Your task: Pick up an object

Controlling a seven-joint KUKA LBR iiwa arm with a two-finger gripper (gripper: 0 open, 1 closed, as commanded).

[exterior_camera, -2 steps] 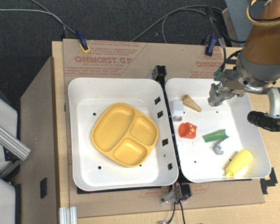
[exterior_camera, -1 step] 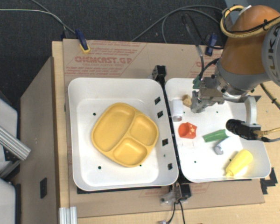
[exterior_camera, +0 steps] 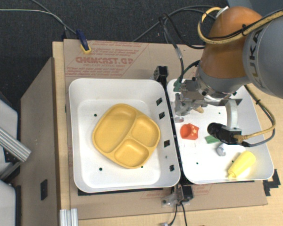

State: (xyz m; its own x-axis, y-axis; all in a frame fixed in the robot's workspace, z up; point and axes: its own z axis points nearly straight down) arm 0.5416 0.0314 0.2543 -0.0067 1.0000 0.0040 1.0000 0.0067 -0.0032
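Observation:
My gripper (exterior_camera: 187,111) hangs over the upper left part of the right bin (exterior_camera: 203,169), open, with only white bin floor showing between its fingers. A crumpled red object (exterior_camera: 189,131) lies just below it, apart from the fingertips. To the right of the red object is a small green piece (exterior_camera: 211,138), partly hidden by the robot's own parts. A little grey object (exterior_camera: 220,150) sits below the green piece. A yellow bottle-shaped object (exterior_camera: 241,164) lies near the bin's lower right corner.
The left bin (exterior_camera: 82,102) holds a yellow divided plate (exterior_camera: 126,134) near its middle. A raised rim with black clips (exterior_camera: 166,126) separates the two bins. The bulky arm covers the upper right of the right bin.

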